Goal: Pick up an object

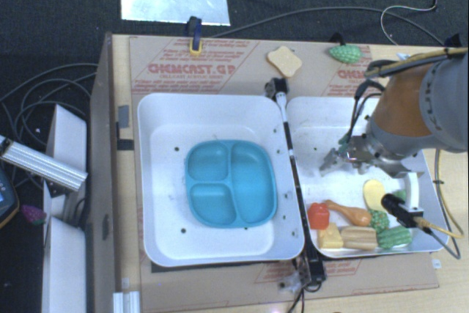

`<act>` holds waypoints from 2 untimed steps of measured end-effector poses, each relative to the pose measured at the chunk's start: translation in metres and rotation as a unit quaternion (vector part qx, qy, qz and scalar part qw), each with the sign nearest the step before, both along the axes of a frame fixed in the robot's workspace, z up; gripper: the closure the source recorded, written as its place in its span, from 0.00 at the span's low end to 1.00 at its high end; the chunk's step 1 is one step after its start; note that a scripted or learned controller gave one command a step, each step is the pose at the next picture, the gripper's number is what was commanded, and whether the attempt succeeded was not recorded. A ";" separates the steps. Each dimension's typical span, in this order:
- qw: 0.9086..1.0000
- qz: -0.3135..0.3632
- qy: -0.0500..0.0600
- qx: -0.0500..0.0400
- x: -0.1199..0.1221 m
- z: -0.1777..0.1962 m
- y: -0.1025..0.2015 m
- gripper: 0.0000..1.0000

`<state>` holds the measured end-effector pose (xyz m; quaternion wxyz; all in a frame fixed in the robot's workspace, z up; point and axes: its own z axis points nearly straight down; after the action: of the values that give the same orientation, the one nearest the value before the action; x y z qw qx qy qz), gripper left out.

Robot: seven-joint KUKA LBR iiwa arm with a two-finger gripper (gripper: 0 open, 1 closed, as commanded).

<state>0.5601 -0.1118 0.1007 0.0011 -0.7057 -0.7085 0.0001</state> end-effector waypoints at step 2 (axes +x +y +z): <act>1.000 0.001 -0.001 -0.001 0.044 -0.016 0.023 0.00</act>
<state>0.6043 -0.0892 0.0845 -0.0002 -0.7051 -0.7091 -0.0002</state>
